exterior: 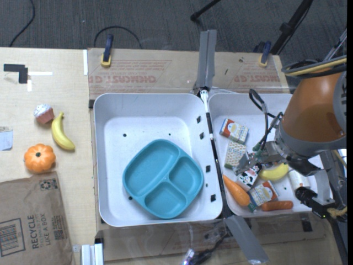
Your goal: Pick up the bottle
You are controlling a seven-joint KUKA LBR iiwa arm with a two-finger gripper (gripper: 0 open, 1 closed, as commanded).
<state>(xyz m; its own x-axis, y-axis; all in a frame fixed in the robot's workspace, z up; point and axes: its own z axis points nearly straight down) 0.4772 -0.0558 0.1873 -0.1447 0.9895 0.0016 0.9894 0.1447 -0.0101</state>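
Grey gripper (255, 160) hangs low at a spotted item (249, 176), possibly the bottle, just beside it; grasp cannot be told, lift not yet done.

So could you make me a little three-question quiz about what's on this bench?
1. True or false: the blue divided plate lies in the right bin.
2. Which lies outside the bins? A carrot B pumpkin C divided plate
3. Fill in: beside the pumpkin lies a yellow ____.

Key: 1 false, it lies in the left bin; 2 B; 3 banana.
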